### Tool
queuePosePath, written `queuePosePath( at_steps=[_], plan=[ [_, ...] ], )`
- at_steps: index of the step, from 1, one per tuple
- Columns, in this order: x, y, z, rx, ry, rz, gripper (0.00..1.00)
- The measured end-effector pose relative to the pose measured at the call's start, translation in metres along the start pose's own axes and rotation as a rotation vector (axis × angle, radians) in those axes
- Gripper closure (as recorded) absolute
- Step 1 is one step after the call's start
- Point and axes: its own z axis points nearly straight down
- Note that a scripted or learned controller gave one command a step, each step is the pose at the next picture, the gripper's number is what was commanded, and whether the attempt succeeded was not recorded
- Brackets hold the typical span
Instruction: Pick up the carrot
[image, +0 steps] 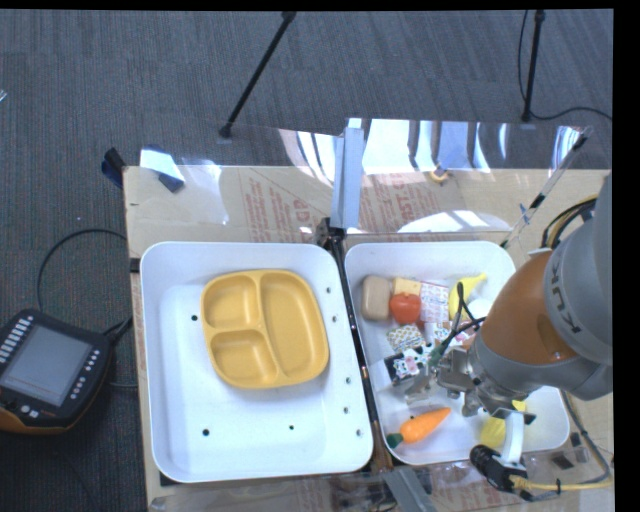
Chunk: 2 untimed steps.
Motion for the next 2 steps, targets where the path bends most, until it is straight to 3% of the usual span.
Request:
queuePosePath(
  at_steps=[1,2],
  plan=[
    [0.0223,-0.007,0.0005,0.002,0.0,-0.103,0.0],
    [0.0214,-0.0088,-0.0058,0.011,0.0,-0.101,1.0]
  ],
)
